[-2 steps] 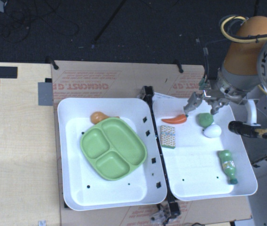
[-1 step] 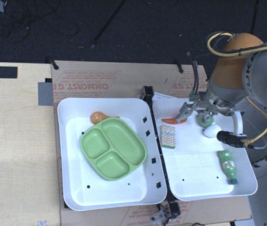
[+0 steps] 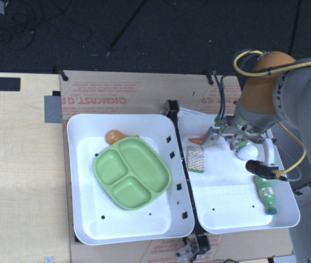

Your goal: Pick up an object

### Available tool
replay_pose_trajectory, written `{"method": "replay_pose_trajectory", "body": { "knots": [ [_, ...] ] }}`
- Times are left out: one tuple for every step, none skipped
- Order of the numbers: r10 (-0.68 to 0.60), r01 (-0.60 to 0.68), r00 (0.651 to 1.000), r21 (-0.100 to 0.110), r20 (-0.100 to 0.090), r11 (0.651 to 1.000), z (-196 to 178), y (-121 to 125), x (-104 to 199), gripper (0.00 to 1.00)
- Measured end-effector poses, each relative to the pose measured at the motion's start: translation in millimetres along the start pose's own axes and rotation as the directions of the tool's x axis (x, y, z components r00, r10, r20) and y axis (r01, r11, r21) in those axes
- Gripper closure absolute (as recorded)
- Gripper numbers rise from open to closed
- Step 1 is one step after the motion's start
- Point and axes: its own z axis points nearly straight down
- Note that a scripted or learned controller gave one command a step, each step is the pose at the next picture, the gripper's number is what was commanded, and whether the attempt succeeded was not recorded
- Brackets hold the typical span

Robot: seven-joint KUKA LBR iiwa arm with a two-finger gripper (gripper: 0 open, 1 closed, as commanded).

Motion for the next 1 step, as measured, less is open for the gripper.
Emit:
{"method": "replay_pose_trajectory", "body": {
  "knots": [
    [0.003, -0.003, 1.0, -0.002, -0.001, 1.0, -12.6, 0.4, -1.1, 1.0]
  ]
}}
